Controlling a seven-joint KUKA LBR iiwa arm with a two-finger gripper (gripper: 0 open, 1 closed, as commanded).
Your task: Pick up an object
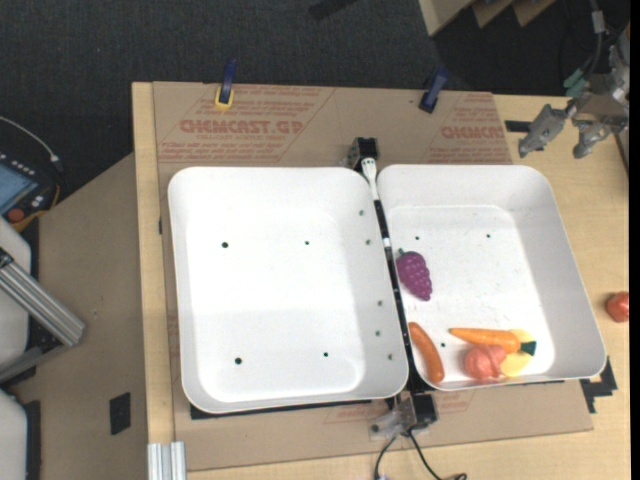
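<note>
Your pincer [560, 135] spread open and holding nothing, above the worktop [470, 128] beyond the right bin [560, 228], your items near that bin's front: purple grapes [414, 274], orange carrot [484, 337], reddish sausage [427, 352], pink-and-yellow piece [492, 364], left bin [200, 228] alongside.

light: bright, even | shadows: soft, faint | focus: slightly soft | glare: none
</note>
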